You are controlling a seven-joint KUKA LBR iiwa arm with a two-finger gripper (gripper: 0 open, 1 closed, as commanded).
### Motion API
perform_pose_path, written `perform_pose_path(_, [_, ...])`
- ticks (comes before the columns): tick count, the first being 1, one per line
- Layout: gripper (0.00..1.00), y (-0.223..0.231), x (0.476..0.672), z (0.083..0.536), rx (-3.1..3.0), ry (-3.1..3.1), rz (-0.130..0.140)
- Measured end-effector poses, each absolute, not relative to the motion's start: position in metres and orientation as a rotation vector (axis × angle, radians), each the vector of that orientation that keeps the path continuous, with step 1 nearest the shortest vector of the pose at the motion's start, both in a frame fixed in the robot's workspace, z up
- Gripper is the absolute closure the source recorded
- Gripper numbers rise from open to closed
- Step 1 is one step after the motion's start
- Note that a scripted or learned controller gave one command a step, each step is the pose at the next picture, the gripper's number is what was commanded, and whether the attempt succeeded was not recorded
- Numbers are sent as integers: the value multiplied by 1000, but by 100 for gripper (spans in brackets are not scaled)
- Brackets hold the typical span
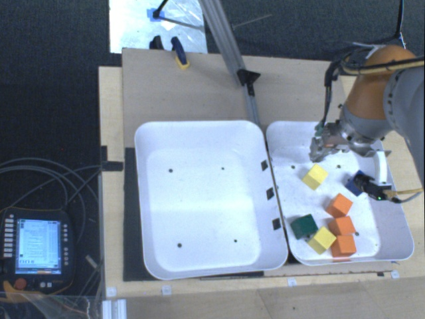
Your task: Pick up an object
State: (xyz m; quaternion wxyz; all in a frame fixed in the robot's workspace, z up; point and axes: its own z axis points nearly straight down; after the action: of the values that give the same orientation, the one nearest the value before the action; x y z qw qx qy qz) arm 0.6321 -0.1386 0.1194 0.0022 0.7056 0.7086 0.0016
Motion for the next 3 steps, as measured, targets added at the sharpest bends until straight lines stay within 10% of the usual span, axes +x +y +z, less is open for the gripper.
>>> perform_pose_path(3, [100,-86,626,208,2211,2233,3])
